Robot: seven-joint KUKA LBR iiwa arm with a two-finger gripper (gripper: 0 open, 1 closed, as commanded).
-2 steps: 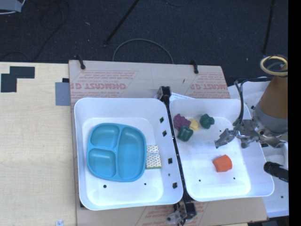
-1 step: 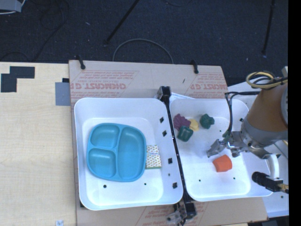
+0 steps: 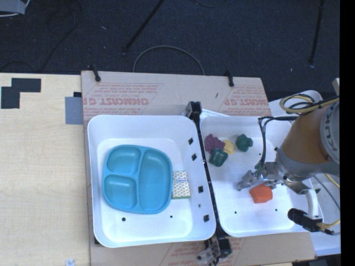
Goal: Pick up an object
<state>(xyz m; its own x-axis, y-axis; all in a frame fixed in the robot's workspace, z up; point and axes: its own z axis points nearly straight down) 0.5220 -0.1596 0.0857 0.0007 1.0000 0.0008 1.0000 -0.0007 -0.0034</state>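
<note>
Where the gripper (image 3: 250,180) hangs low over the right bin (image 3: 238,220), its metal fingers stand slightly apart with nothing between them; one orange block (image 3: 261,194) lies just beside them, toward the bin's near edge. Four small toys, purple (image 3: 212,143), yellow (image 3: 228,147) and two green (image 3: 218,158) (image 3: 243,143), cluster near that bin's far-left corner. One blue divided plate (image 3: 137,178) and one patterned packet (image 3: 180,184) fill the left bin (image 3: 111,129).
</note>
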